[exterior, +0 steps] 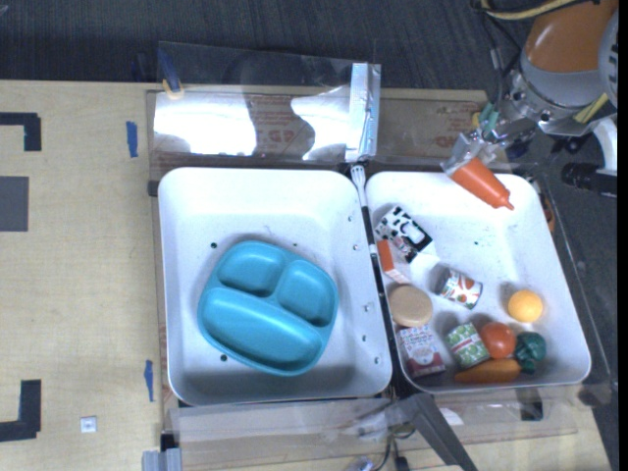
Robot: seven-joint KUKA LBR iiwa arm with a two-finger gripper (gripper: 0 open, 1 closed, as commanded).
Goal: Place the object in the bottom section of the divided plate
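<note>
A blue divided plate (267, 304) lies in the left white bin (186, 204), with two small sections at the far side and one large section (250, 330) at the near side. My gripper (475, 151) hangs over the far edge of the right bin (564, 263), shut on the top end of an orange carrot-shaped toy (485, 183). The toy slants down to the right, its tip over the bin's far right corner. It is well to the right of the plate.
The right bin holds several items: a black-and-white carton (403, 232), a small can (458, 288), a round biscuit (410, 305), an orange ball (526, 306), a red packet (420, 349), a tomato (497, 339) and a carrot (488, 371). A shiny clear sheet (265, 121) stands behind the left bin.
</note>
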